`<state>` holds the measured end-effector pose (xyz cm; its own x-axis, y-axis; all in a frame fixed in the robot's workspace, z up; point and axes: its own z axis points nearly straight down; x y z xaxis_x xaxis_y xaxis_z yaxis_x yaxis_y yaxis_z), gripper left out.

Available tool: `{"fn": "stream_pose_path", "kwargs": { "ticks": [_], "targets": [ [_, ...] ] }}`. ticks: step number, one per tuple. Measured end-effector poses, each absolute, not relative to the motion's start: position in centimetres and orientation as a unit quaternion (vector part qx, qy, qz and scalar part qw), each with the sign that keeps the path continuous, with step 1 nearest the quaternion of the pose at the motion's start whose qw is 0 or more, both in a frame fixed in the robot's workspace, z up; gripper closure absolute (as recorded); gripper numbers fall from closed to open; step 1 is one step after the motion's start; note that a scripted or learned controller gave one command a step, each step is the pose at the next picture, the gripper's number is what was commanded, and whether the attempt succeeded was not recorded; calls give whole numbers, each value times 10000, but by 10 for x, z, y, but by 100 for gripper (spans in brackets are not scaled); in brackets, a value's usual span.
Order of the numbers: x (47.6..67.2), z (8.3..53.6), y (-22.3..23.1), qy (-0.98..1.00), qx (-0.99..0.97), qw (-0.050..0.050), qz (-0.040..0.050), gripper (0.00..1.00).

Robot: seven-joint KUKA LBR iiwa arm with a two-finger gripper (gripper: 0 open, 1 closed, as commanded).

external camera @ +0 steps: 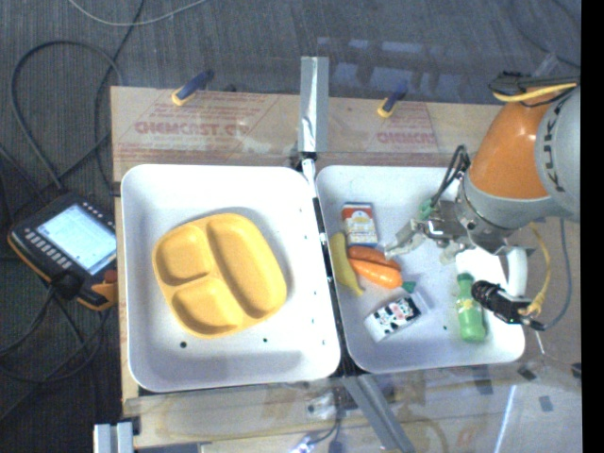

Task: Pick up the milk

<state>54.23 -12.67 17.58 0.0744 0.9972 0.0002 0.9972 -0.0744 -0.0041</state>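
The milk (394, 316) is a small black-and-white patterned carton lying tilted in the front of the right bin (427, 349). My gripper (411, 234) hangs over the middle of that bin, up and slightly right of the milk and apart from it. It is open, with nothing between its fingers. The grey arm with its orange band (510, 159) comes in from the right.
An orange carrot (377, 269) and a yellow banana (343, 263) lie left of the gripper, with a small orange-and-white carton (359, 223) behind them. A green bottle (469, 311) lies right of the milk. The left bin holds a yellow divided tray (220, 273).
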Motion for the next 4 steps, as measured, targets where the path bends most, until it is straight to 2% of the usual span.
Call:
{"fn": "stream_pose_path", "kwargs": {
  "ticks": [1, 2, 3, 4],
  "targets": [
    [494, 101, -104, -6663, -7457, 26, 11, 0],
    [487, 90, -99, -6732, -7394, -69, -27, 0],
    [488, 91, -102, -8680, -4964, -84, -18, 0],
    [489, 90, -110, -8908, -4543, -63, -30, 0]
  ]
}}
